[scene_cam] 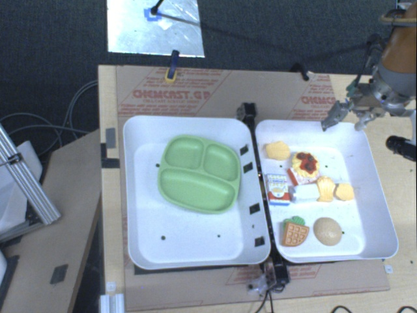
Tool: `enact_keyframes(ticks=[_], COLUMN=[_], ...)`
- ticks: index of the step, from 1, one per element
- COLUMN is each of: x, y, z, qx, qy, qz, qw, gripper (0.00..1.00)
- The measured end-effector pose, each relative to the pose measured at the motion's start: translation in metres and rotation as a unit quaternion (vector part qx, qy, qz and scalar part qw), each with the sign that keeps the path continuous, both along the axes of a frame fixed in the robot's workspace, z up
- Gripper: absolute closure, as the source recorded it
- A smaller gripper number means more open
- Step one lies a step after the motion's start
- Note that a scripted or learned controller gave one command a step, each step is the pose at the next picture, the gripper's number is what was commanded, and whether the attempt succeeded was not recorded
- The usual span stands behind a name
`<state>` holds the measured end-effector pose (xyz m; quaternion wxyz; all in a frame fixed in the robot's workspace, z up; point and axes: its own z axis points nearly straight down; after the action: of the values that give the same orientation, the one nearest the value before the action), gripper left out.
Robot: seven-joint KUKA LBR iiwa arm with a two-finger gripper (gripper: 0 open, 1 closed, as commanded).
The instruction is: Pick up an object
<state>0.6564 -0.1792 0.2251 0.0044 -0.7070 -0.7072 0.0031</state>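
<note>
My gripper hangs over the far right corner of the right bin, with its two fingers spread apart and nothing between them. Below it in that bin lie several toy foods: a yellow piece, a red and yellow item, a small carton, two yellow chunks, a waffle-like orange piece and a tan round bun. All of them are nearer the camera than the gripper and apart from it.
The left bin holds a green divided plate. A black divider with clips runs between the bins. Cardboard lies under both bins; a metal sheet sits behind, and a metal frame stands at the left.
</note>
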Motion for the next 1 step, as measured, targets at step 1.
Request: enact_keyframes(ticks=[1], x=[0.0024], y=[0.0006], z=[0.0090], qx=[-0.0013], qy=[-0.006], qz=[0.001], qw=[1.0000], gripper=[0.00])
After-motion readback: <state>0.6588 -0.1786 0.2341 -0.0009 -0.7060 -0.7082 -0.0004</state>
